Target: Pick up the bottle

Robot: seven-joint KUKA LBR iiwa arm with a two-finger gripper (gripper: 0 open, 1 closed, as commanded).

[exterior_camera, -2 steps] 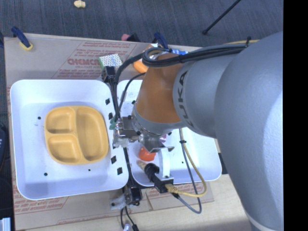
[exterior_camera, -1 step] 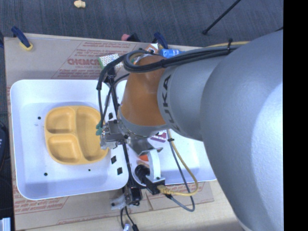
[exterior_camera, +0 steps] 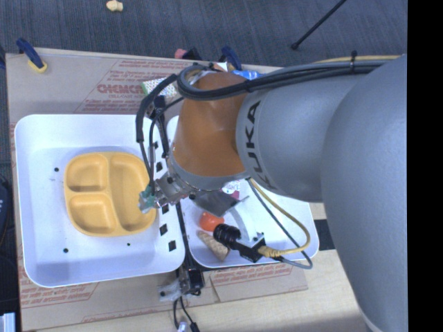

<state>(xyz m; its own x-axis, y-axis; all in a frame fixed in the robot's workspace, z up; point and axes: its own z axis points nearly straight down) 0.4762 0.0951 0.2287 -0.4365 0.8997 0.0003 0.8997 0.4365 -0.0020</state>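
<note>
While the arm [exterior_camera: 208, 130] leans over the two bins' [exterior_camera: 28, 185] shared wall beside the yellow plate [exterior_camera: 104, 192], its grip cannot be told.

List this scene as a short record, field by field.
left bin: holds a yellow divided plate
right bin: mostly covered by the arm; an orange-red item and a tan item show near its front
arm: reaches over the right bin, orange band above the wrist
bottle: cannot be made out
</note>
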